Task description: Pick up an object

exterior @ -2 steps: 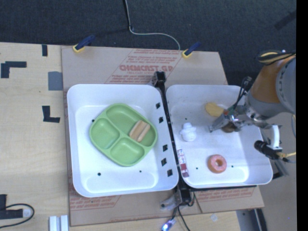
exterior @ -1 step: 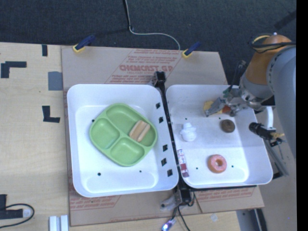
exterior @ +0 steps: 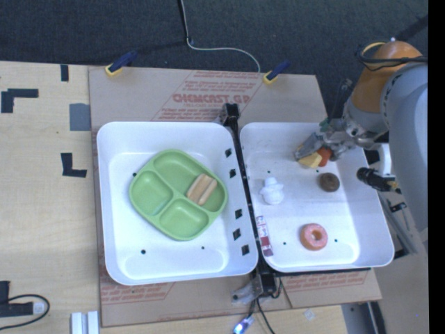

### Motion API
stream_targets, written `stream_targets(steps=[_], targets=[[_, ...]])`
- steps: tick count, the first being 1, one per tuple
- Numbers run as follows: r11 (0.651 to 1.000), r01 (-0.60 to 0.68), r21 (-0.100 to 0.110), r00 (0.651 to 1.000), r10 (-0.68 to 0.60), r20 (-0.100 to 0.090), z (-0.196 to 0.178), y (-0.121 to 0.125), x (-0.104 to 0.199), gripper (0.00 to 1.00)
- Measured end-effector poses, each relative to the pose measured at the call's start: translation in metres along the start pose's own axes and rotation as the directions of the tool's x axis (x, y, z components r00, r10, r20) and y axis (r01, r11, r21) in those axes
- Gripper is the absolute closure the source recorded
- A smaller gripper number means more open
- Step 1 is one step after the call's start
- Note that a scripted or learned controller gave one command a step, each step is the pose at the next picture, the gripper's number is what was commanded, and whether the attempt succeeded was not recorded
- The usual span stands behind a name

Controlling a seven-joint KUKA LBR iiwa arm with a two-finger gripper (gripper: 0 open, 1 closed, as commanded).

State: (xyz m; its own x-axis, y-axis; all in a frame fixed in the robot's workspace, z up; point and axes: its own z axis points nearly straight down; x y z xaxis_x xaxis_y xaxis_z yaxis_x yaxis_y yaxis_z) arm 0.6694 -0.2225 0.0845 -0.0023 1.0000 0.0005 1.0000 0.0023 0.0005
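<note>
I see the two-finger gripper (exterior: 311, 156) clenched on a small yellow-orange block (exterior: 313, 160), 12 o'clock of the pink ring doughnut (exterior: 313, 236).

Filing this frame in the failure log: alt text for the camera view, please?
The gripper sits low in the right bin at a yellow and red object, beside a small brown piece, a white figure and a pink doughnut. The left bin holds a green divided plate with a tan bread-like piece in one compartment.

One fixed camera is looking down at a slant — taking in both bins (exterior: 111, 256) and the bench (exterior: 42, 207).
</note>
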Motion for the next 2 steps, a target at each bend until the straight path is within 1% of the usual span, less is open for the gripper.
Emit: stream_targets(steps=[1, 2], targets=[[1.000, 0.001, 0.010, 1.000, -0.001, 0.000, -0.011, -0.002, 0.000, 1.00], [1.000, 0.003, 0.013, 1.000, -0.003, 0.003, -0.001, -0.002, 0.096, 1.00]])
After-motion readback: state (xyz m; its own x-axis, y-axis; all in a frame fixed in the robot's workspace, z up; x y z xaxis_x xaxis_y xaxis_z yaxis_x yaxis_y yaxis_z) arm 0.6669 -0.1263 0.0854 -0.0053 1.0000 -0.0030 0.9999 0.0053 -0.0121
